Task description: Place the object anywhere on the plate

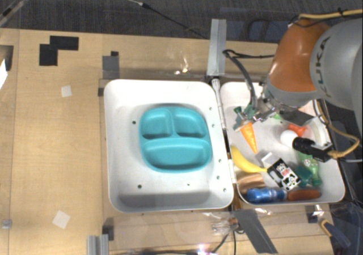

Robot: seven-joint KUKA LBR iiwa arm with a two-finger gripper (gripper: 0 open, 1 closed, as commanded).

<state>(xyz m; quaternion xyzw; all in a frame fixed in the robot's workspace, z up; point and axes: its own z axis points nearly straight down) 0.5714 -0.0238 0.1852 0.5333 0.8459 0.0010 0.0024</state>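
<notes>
A teal plate [173,137] with three compartments lies in the middle of the left white bin [122,191]. An orange toy carrot [248,135] with a green top is in the right bin [338,183], near its left wall, pointing down-right. My gripper [256,113] hangs directly over the carrot's green end, at or just above it. The wrist hides the contact, so whether the carrot is held is unclear. The gripper is to the right of the plate, across the wall between the bins.
The right bin also holds a yellow banana [247,161], a black-and-white box [283,173], a blue item [264,194], a green piece [309,172], a white-and-red piece [291,132] and a brown piece [252,181]. A metal post [216,47] stands behind the bins.
</notes>
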